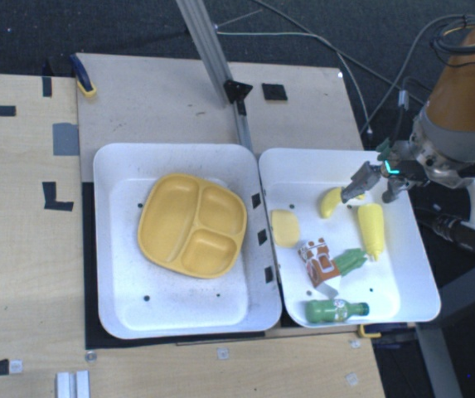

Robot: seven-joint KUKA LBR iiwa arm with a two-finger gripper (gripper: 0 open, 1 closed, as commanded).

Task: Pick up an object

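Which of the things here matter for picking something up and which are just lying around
For the job: gripper, banana, corn cob, pale yellow block, green bottle, brown packet, right bin.
Lying about: yellow divided plate, left bin, blue-and-yellow clamp.

Even overhead light, soft shadows; white bins (179,322) glare a bit, pic slightly soft, low-res.

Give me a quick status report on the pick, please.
Gripper over right bin, fingers apart, holding nothing. Nearest: small yellow piece, corn cob. Nothing blocking. Yellow tray sits in left bin.
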